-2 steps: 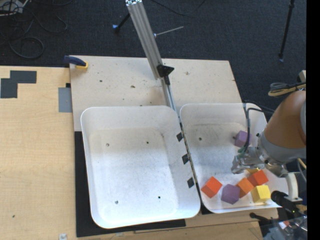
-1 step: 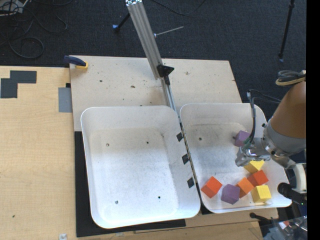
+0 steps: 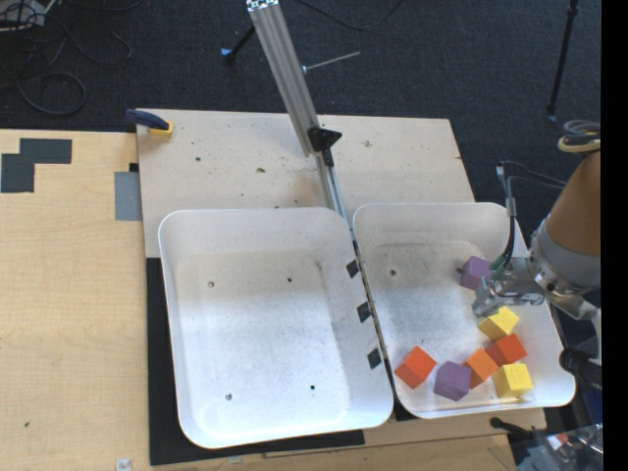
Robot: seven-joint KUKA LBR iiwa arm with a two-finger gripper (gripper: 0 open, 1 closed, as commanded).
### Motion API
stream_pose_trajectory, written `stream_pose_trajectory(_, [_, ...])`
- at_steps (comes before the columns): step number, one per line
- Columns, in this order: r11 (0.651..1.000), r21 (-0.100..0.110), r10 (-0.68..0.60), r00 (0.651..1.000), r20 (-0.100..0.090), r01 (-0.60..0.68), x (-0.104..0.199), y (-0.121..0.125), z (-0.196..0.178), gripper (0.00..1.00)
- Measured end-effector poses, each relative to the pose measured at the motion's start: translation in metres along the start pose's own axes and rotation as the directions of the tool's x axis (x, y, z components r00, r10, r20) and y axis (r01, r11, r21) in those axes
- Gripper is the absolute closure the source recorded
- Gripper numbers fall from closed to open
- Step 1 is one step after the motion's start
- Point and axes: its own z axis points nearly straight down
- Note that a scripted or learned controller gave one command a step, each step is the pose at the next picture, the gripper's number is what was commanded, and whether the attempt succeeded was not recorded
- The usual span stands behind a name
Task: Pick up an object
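Gripper (image 3: 494, 297) low between purple cube (image 3: 476, 272) and yellow cube (image 3: 501, 322); we cannot tell its opening; we risk nudging cubes aside.

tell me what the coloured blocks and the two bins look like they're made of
The blocks, such as the orange cube and the purple cube, look like matte foam or painted wood: flat colour, no glare, slightly soft edges. The right bin and the left bin look like thin moulded white plastic, with rounded corners and scuffed, speckled floors.
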Motion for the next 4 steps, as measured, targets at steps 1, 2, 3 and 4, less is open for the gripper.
stream_pose_trajectory(1, [1.0,0.002,-0.003,1.0,-0.001,0.003,0.05,0.01,-0.013,1.0])
stream_pose_trajectory(2, [1.0,0.003,-0.005,1.0,-0.003,0.005,0.111,0.026,-0.013,1.0])
stream_pose_trajectory(3, [1.0,0.004,-0.003,1.0,-0.001,0.003,0.156,0.039,-0.007,1.0])
stream_pose_trajectory(4, [1.0,0.004,-0.002,1.0,-0.001,0.002,0.2,0.045,-0.005,1.0])
